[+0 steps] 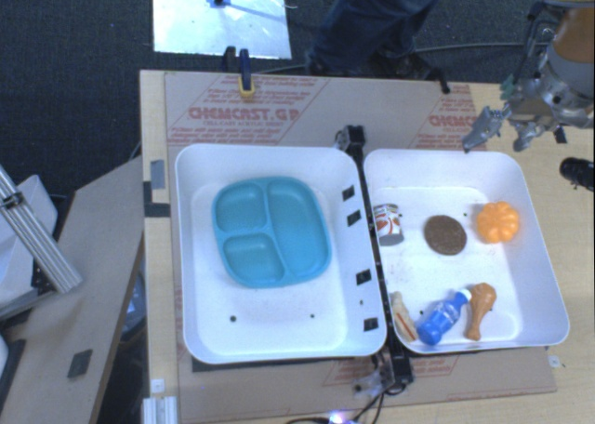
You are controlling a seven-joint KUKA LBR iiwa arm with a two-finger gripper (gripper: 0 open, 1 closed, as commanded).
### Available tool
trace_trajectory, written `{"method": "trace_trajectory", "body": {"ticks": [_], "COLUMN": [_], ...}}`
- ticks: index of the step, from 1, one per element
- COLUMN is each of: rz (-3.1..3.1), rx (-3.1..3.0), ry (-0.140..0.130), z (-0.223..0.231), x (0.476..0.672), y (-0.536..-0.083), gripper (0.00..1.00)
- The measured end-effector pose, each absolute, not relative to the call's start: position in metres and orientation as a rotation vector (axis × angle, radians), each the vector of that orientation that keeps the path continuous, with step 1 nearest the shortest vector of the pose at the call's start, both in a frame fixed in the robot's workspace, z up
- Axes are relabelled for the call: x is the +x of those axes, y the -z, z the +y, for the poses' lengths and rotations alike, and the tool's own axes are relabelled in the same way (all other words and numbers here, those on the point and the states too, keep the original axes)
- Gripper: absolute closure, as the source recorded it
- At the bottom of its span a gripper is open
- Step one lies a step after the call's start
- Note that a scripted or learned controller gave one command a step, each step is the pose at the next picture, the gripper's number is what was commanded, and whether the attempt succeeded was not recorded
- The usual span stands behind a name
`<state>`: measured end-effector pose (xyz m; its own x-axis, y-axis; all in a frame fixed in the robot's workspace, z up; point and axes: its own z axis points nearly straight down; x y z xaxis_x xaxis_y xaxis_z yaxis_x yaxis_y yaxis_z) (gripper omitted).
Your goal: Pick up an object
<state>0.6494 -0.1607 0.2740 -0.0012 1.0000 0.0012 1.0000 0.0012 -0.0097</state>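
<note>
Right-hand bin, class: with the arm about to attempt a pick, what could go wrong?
1. The blue bottle, drumstick and hot dog lie close together; the fingers may bump a neighbour.
2. The can sits against the bin wall, leaving little finger room.
3. The gripper hangs above the bin's far rim, off every item.

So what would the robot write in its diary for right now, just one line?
gripper: open, above right bin's far edge, holding nothing | right bin: can, brown disc, orange pumpkin, blue bottle, drumstick | left bin: blue divided plate
</note>
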Motion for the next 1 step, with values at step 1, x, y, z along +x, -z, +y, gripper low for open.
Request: {"method": "trace_trajectory", "body": {"ticks": [1], "rz": [-2.227], "rx": [-2.219], "ry": [0.001], "z": [-0.1602], "x": [0.6511], "y": [-0.2819], "gripper": [0.00]}}
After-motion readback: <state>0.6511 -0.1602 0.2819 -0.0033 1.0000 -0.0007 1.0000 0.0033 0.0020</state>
